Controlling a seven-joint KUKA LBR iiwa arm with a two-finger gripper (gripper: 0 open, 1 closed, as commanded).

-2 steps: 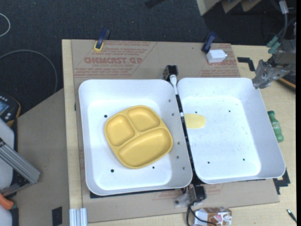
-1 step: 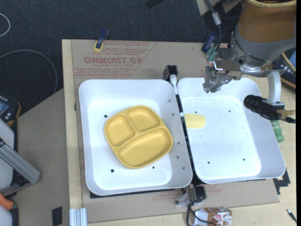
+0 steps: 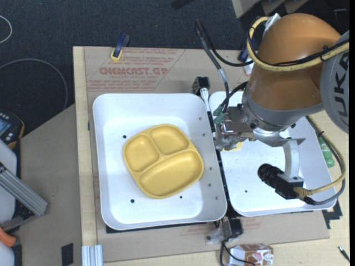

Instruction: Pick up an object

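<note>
Two shallow white bins sit side by side on the table, which is covered by a brown cardboard sheet printed with red lettering. The left bin holds a yellow divided plate, lying flat near the bin's middle, with two smaller compartments toward the far side and one larger compartment toward the near side. The plate rests tilted in plan, its long axis running slantwise across the bin floor, and it stays apart from all four walls.

The right bin is largely covered by the arm, whose big orange band and grey wrist hang over its far half. The end effector sits low at the inner edge of the right bin, just beside the wall where the two bins meet. Its tips are hidden among the metal parts and the arm's bulk, so I cannot tell whether it is released or clenched, and nothing is visible in its hold. A black cylindrical part with a yellow cable juts over the near half of the right bin.

A green object lies along the right bin's far right edge, partly hidden. A blue and yellow clamp grips the cardboard's far edge.
</note>
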